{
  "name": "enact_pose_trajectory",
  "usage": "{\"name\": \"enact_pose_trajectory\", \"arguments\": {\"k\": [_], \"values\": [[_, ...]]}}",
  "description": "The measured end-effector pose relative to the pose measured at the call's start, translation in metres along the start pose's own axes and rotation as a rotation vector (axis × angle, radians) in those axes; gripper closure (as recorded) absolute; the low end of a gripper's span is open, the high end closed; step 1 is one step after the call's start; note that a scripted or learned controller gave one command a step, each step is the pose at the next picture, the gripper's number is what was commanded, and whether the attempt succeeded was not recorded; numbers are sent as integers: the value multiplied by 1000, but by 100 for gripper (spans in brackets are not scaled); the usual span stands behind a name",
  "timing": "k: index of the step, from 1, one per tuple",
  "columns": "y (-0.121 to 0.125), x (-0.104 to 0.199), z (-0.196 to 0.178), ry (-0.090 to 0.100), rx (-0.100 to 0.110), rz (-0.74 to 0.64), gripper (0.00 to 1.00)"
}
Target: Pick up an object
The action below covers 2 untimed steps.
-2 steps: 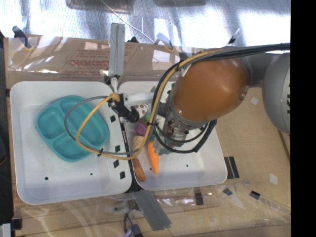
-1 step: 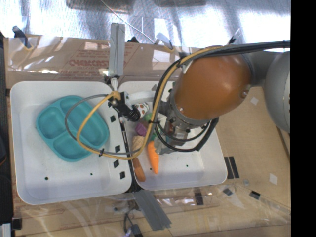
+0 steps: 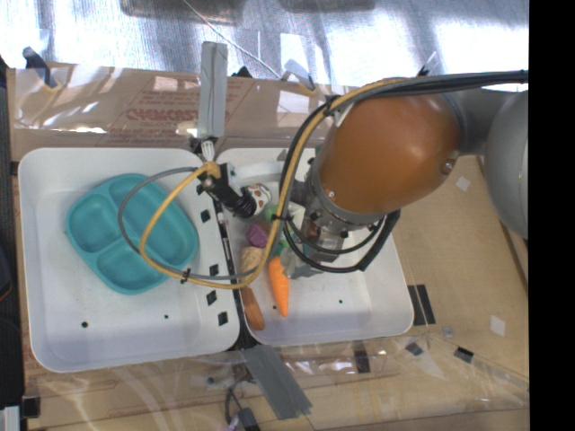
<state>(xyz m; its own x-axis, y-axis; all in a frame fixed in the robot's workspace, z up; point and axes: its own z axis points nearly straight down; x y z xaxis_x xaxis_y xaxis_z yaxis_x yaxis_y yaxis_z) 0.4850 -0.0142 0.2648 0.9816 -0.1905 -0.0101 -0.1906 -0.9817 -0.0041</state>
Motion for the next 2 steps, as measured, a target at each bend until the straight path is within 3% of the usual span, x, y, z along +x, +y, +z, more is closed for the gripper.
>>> {"name": "enact_pose_trajectory", "arguments": {"k": [2], "values": [[-6, 0, -18, 0, 9, -9, 100]]}}
